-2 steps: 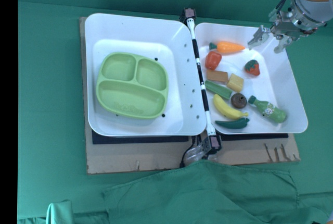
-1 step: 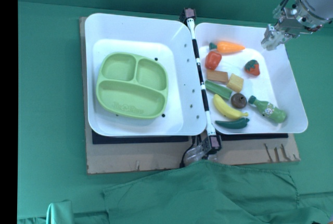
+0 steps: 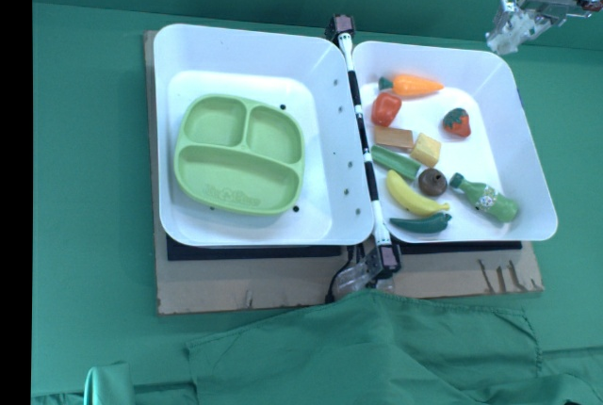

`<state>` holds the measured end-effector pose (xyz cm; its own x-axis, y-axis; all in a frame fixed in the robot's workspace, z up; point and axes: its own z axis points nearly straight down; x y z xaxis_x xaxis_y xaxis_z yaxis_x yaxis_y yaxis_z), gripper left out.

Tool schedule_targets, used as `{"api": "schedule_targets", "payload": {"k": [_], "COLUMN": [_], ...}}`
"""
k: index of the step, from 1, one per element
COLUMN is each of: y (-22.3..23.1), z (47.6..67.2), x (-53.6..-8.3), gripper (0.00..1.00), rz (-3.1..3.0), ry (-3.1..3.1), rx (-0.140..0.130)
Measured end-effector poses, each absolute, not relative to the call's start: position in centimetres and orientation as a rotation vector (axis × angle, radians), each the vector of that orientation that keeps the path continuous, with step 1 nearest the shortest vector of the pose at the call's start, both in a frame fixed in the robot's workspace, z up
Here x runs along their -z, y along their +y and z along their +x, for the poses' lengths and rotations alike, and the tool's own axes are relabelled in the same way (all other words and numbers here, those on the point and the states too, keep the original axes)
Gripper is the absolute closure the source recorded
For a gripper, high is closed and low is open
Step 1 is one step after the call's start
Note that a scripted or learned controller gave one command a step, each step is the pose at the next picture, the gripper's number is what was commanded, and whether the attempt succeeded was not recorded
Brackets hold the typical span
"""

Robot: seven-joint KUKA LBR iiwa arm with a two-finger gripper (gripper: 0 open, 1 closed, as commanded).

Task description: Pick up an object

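Observation:
My gripper [image 3: 506, 29] hangs high at the upper right, over the far right corner of the right bin [image 3: 528, 149], with nothing seen between its fingers. In that bin lie a carrot [image 3: 415, 86], a red pepper [image 3: 385, 108], a strawberry [image 3: 457, 121], a tan block [image 3: 394, 138], a yellow cheese cube [image 3: 426, 150], a cucumber [image 3: 396, 162], a brown round piece [image 3: 432, 181], a banana [image 3: 412, 196], a green bottle [image 3: 484, 199] and a green chili [image 3: 421, 224].
The left bin [image 3: 325, 92] holds a light green divided plate [image 3: 240, 153]. A black-and-white divider bar [image 3: 363, 139] runs between the bins. Green cloth [image 3: 377, 347] bunches at the front edge. Cardboard [image 3: 236, 290] lies under both bins.

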<state>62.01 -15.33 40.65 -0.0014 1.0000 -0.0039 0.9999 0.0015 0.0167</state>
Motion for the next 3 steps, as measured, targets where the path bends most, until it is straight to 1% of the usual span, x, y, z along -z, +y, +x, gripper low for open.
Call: {"api": "schedule_targets", "payload": {"k": [1,2,3], "y": [-15.6,-18.3,-18.1], "z": [61.9,69.8,69.5], "x": [-40.0,-36.3,-36.6], "gripper": [0.0,0.0,0.0], "rz": [2.22,2.217,2.219], "ry": [2.214,2.212,2.214], "rx": [-0.003,-0.002,-0.001]}}
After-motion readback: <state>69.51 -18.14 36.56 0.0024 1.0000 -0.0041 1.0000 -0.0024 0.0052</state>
